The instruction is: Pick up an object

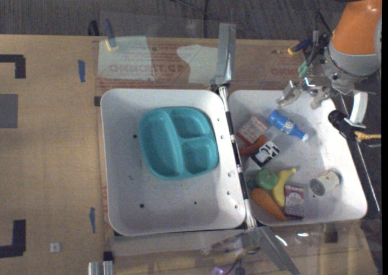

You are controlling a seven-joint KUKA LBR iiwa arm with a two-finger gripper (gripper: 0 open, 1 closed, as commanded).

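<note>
Surface: tan board across the frame, with black corner marks at the far left and strips of blue tape near the left bin.
Left bin: shallow white tray in the centre of the frame, its right rim touching the right bin.
Right bin: shallow white tray at centre right, with the loose objects gathered mostly along its left and lower parts.
Arm: grey with an orange band, entering at the upper right corner of the frame.
Teal plate: divided into three compartments, lying flat in the upper middle of the left bin.
Hand: above the upper edge of the right bin, just above the blue bottle; nothing sits between its fingers, and whether they are spread or closed I cannot tell.
Blue bottle: lying on its side in the upper part of the right bin, cap end pointing lower right.
Red-and-white box: left of the bottle, close to the dividing rim.
Black-and-white block: just below the box.
Carrot: orange, lower left of the right bin, beside a yellow banana and a green round piece.
Small red carton: right of the banana.
Pale cylinder: on its side, lower right, apart from the others.
</note>
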